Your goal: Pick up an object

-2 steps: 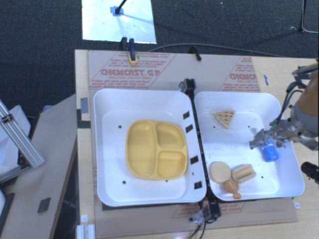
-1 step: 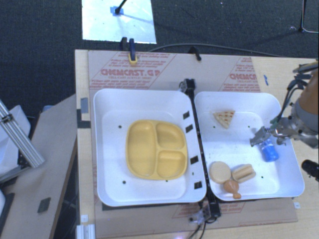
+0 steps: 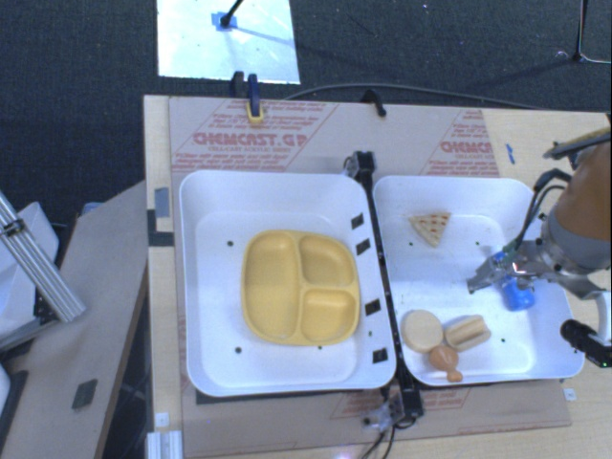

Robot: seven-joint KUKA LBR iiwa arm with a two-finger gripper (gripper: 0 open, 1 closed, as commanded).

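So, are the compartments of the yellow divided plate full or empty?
Empty. The yellow divided plate in the left bin shows bare yellow in all three compartments.

both bins (image 3: pixel 287 194) are white. the divided plate (image 3: pixel 301 287) is yellow. the pizza slice (image 3: pixel 430 227) is tan with red dots. a blue object (image 3: pixel 518 296) sits beside the grey end effector (image 3: pixel 497 273). the worktop (image 3: pixel 316 132) carries red lettering.

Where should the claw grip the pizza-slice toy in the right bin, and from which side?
Probably across the two straight sides of the pizza slice, near the wide crust end, coming straight down from above. It lies flat on the right bin floor, well apart from the other toys, so there is room for a finger on each side.
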